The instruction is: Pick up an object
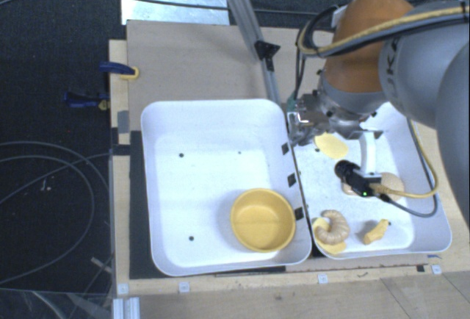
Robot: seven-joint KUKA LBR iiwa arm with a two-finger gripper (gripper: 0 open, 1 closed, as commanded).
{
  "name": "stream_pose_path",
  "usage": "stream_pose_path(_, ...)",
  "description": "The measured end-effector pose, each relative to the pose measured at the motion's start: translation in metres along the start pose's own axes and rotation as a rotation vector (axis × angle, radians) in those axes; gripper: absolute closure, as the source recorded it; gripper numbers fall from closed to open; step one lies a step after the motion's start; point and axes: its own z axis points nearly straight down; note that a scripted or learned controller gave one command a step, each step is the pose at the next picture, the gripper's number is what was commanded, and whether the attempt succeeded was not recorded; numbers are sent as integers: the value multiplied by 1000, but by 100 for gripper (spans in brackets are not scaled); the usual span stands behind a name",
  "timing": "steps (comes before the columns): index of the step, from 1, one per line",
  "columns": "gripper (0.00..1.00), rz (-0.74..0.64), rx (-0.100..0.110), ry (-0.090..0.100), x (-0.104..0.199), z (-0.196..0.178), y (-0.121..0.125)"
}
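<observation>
Closest to the lens, a curled croissant-shaped toy [330, 228] and a yellow bowl [263, 218] are seen in separate bins. The gripper [299, 124] is poised at the left wall of the right bin [415, 226], just beside a flat yellow piece [330, 145]; how wide it stands cannot be told. That piece is judged light, thin and slippery, best taken across its edges.

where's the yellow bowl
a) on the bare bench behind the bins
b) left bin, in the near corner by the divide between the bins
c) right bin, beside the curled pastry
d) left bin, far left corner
b: the yellow bowl sits upright in the left bin, in its near corner next to the shared edge. The curled pastry lies just across that edge in the right bin.
</observation>
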Motion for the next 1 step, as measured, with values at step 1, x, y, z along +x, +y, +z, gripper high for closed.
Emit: stream_pose_path(1, 100, 0, 1, 0, 59, -6, -1)
